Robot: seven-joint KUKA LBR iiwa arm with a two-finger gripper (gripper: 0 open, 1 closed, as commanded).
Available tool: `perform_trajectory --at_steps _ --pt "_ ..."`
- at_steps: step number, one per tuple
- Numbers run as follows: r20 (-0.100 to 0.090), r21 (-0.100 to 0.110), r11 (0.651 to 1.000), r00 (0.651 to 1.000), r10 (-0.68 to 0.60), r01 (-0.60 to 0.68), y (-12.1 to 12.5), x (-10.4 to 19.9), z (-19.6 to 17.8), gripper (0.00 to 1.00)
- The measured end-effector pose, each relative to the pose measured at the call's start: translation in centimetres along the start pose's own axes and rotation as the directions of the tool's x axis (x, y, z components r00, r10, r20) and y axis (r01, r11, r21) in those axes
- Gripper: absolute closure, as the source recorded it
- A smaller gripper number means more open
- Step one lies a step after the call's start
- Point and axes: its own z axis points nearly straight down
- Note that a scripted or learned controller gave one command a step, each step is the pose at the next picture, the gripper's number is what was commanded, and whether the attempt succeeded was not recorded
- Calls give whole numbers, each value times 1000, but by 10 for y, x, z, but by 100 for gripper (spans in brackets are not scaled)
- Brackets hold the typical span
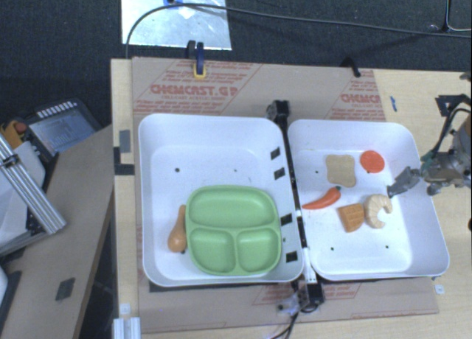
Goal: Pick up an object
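End effector (404, 181) at view's right edge, reaching leftward, low.

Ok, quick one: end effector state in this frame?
End effector: cannot be told if open or closed; it sits at the right bin's right edge, beside the cashew-shaped piece, with nothing visibly held.

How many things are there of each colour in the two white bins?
Green: 1, the divided plate
Red or orange-red: 2, the round slice and the chili pepper
Tan or orange-brown: 3, the flat bread piece, the wedge and the drumstick-shaped piece
Cream: 1, the curved piece
Total: 7
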Motion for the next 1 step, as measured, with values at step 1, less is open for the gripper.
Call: perform_trajectory --at_steps 1 --pt "3 -12 1000 1000 -4 4 3 1 -6 0"
